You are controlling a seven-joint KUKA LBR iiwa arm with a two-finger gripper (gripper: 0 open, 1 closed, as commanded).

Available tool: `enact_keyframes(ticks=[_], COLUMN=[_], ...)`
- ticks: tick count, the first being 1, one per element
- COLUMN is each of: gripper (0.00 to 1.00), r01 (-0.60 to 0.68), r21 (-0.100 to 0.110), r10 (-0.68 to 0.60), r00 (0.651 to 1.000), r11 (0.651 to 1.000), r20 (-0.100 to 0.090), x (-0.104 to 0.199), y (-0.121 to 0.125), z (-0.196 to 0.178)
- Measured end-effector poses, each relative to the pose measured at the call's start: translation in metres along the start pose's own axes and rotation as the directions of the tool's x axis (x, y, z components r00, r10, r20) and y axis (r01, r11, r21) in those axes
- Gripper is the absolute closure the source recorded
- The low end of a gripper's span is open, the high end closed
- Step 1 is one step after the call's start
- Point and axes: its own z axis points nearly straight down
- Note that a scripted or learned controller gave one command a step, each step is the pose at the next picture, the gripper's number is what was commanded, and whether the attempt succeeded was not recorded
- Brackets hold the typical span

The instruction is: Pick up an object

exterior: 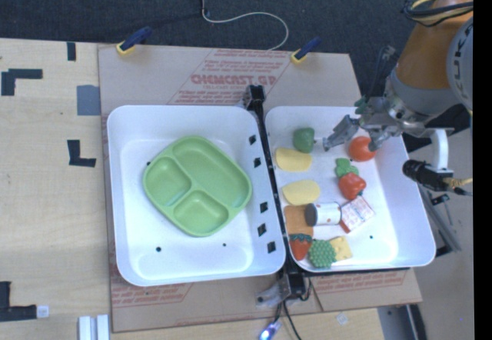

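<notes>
Camera view: the claw [356, 138] hangs over the upper part of the right bin [411, 211], its two grey fingers spread and released, with nothing between them. One finger [336, 135] reaches left toward the green piece [304, 139]; the other sits just beside the tomato [361, 148], perhaps touching its top.

The step in hand looks like the approach: the claw is set above its target and no grasp is made yet. The tomato seems the likeliest pick. The next move would call for shifting slightly so the tomato lies midway between the fingers, then going down and closing.

The tomato is round, red-orange and glossy, so it may roll or slip from a pinch that is off centre. It lies near the bin's far right wall, apart from the strawberry [350, 183] below it.

Further out lie two yellow pieces [293, 159], a white can [323, 215] and a small carton [357, 213]. The left bin [123, 177] bears a green tray [197, 185].
</notes>
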Motion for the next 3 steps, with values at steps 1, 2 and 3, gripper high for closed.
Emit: enact_keyframes(ticks=[1,2,3], gripper=[0.00,0.00,0.00], r01=[0.000,0.001,0.000], r21=[0.007,0.006,0.001], r10=[0.000,-0.001,0.000], r00=[1.000,1.000,1.000], r11=[1.000,1.000,1.000], r20=[-0.001,-0.001,0.001], x=[0.003,0.011,0.012], y=[-0.006,-0.016,-0.016], z=[0.064,0.120,0.132])
